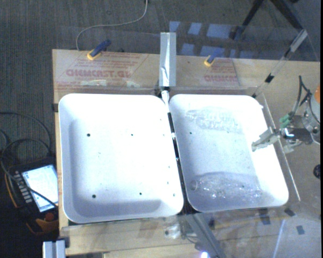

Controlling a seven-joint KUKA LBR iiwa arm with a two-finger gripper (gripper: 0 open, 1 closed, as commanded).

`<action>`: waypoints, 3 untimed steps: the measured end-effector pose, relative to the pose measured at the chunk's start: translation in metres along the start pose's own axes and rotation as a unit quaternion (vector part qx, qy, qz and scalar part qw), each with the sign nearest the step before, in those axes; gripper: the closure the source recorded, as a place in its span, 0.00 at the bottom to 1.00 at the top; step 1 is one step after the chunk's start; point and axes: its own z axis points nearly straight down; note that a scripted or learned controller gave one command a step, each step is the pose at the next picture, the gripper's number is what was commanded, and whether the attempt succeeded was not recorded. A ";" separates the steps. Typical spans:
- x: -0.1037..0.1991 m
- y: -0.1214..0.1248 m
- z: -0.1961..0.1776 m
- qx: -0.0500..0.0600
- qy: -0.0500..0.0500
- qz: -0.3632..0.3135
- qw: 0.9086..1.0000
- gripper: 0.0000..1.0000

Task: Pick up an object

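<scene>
- gripper (265, 140) at right bin (226, 155) right rim, nothing between fingers; open or closed: cannot tell
- no clear object; only faint transparent patch (226, 186) below-left of gripper
- risk: see-through target, program misjudges it, grabs air

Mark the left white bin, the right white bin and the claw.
Left shallow white plastic bin (118, 155): camera view, bare floor.
Right shallow white plastic bin (220, 149): camera view, bare floor.
Claw (261, 141): camera view, fingertips.

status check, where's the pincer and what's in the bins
Pincer over right shallow white bin's right edge, nothing between fingers. Clear crinkled plastic object at that bin's near end. Left white bin beside it.
</scene>
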 end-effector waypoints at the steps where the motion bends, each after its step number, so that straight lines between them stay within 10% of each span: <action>1: 0.101 -0.003 0.092 0.001 0.002 -0.043 0.999 0.00; 2: 0.107 0.050 0.075 0.000 0.002 -0.093 0.996 0.00; 3: 0.070 0.027 -0.044 -0.001 0.000 -0.002 1.000 0.00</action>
